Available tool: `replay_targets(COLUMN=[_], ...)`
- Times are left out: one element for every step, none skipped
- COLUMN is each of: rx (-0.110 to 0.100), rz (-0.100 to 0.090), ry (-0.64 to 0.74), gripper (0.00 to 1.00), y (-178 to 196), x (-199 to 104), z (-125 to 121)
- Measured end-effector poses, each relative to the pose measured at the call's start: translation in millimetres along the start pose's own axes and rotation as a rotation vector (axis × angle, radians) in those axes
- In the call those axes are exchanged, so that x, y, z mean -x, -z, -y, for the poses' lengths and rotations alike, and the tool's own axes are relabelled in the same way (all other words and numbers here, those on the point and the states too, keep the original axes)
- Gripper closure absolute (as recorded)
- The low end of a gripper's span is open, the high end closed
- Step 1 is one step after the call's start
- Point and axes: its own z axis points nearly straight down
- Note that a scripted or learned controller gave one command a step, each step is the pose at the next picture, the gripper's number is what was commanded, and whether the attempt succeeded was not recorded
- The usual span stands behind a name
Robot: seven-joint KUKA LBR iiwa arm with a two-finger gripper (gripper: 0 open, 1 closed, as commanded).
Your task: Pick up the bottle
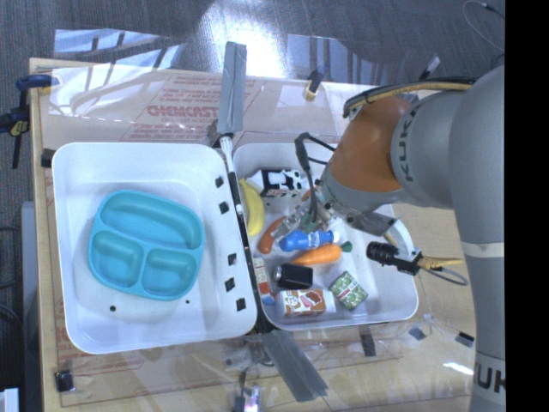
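Blue bottle flat, lying left-right.

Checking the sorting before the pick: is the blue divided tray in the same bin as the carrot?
No: the blue divided tray lies in the left bin, the carrot in the right bin.

Grey carpeted floor with a bright light patch, around a cardboard-topped bench.

The arm hides the right bin's far corner and the gripper's fingers; the blue bottle's upper end sits under it.
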Motion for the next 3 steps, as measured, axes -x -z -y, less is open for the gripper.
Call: replay_targets(rx=[-0.007, -0.010, -0.010], rz=[-0.004, -0.006, -0.006], ry=[-0.225, -0.373, -0.374], gripper=[1.00, 1.00, 0.00], y=[144, 136, 136], x=[0, -25, -25], z=[20, 68, 68])
